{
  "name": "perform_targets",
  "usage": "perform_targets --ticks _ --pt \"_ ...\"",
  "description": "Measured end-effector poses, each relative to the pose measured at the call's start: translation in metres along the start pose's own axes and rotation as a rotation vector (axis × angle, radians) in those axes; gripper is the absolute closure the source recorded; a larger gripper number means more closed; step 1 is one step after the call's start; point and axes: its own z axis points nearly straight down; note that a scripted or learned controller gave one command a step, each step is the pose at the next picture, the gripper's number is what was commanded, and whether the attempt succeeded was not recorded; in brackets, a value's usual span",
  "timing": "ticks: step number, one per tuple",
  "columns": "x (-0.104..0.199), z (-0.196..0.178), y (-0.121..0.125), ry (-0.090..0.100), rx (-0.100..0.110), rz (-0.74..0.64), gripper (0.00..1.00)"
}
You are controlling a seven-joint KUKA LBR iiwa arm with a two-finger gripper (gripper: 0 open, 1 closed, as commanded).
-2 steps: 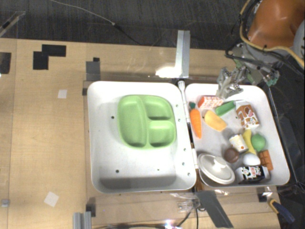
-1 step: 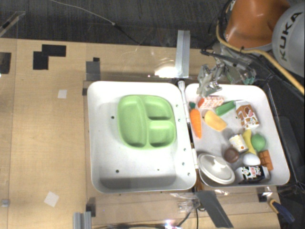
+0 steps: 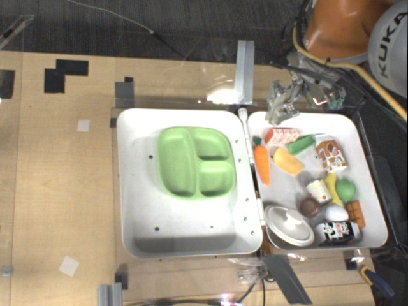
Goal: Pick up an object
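Note:
My gripper (image 3: 284, 107) hangs over the far left edge of the right bin (image 3: 366, 164), open with nothing between its fingers. Just below it lie a red and white carton (image 3: 282, 136), a green vegetable (image 3: 301, 144), an orange carrot (image 3: 261, 164) and a yellow piece (image 3: 288, 163). Further right and nearer the front are a brown and white carton (image 3: 331, 156), a white cup (image 3: 318, 190), a green ball (image 3: 345, 190), a brown ball (image 3: 310, 207), a metal bowl (image 3: 290, 226) and a black and white bottle (image 3: 336, 232).
The left bin (image 3: 137, 222) holds a green divided plate (image 3: 194, 161). A metal post (image 3: 245, 72) stands behind the seam between the bins. The arm's orange band (image 3: 341, 14) looms at the top right.

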Motion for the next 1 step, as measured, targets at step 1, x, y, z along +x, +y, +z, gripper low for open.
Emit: perform_targets --ticks 1 --pt "0.0188 0.0038 -0.0400 0.012 0.000 0.023 1.00"
